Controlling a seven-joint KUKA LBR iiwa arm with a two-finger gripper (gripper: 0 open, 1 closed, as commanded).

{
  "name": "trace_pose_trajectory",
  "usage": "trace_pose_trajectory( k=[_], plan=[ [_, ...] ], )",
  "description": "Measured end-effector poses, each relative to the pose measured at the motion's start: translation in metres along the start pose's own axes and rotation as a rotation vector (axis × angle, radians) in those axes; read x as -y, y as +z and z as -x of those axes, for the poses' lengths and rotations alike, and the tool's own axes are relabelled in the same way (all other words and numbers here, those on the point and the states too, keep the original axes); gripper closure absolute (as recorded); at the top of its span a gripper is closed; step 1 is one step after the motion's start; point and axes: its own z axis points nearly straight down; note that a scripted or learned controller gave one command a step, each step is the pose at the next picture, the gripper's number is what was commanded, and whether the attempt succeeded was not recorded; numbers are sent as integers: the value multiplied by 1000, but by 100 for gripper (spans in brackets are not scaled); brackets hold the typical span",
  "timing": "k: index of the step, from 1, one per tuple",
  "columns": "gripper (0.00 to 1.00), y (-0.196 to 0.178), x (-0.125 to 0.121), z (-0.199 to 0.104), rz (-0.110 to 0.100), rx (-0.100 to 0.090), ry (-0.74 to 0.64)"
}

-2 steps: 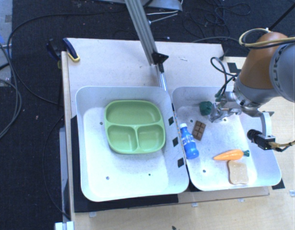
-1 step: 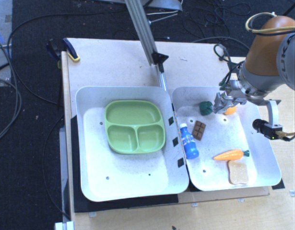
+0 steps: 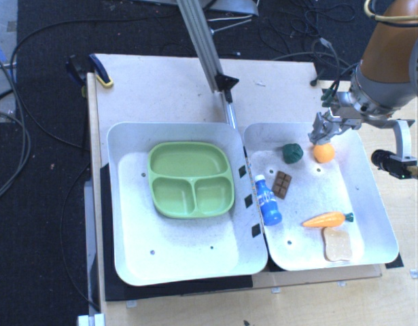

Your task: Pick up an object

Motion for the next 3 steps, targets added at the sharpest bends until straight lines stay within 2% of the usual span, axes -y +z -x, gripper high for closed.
trace_pose_trajectory(
  k=[2, 3],
  plan=[
    [100, 3, 16, -115, -10, -3, -3],
    [100, 23, 25, -162, -11, -3, -4]
  ],
)
